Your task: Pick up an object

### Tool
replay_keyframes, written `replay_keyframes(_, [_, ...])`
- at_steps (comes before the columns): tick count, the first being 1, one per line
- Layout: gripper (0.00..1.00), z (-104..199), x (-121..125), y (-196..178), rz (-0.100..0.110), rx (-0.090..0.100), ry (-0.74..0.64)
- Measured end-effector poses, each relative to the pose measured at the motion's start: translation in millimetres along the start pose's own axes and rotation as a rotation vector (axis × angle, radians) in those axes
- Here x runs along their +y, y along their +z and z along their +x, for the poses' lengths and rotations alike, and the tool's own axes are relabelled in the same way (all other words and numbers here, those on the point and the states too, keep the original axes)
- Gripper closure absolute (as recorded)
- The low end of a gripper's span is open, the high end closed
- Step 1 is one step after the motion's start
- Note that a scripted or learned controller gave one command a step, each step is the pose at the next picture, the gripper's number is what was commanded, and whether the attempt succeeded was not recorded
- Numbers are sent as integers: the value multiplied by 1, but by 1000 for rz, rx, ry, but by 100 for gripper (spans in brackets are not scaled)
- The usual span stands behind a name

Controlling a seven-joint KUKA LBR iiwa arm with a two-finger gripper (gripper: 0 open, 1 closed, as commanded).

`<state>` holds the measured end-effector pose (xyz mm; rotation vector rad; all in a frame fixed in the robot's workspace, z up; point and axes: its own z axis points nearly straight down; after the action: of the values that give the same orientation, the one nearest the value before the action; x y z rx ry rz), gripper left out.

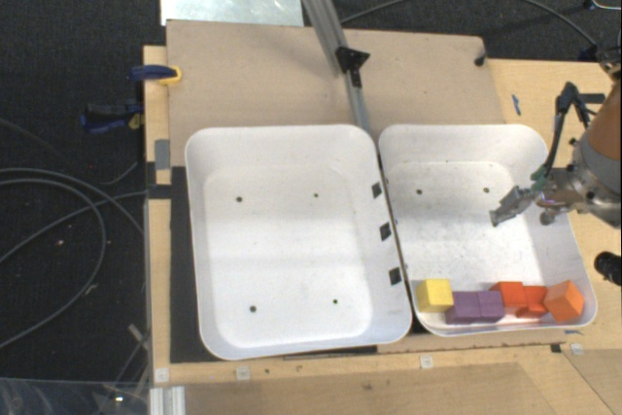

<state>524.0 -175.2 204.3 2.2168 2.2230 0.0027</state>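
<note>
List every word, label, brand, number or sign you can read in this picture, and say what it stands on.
None can be read.
The yellow block, purple block, and orange blocks in the right bin have plain faces.
The black tabs along the left bin rim carry no legible marks.

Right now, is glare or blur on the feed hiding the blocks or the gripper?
Camera view: even light, with no glare on the right bin; the blocks along its near edge are sharp, their colours distinct. The gripper looks soft and casts only a faint shadow. A bright patch on the floor at top left is washed out.
</note>
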Motion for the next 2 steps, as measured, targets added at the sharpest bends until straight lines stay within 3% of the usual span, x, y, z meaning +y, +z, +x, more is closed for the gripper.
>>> replay_keyframes(1, [0, 52, -32, 1, 4, 3, -6])
replay_keyframes(2, [0, 50, -21, -80, -9, -2, -4])
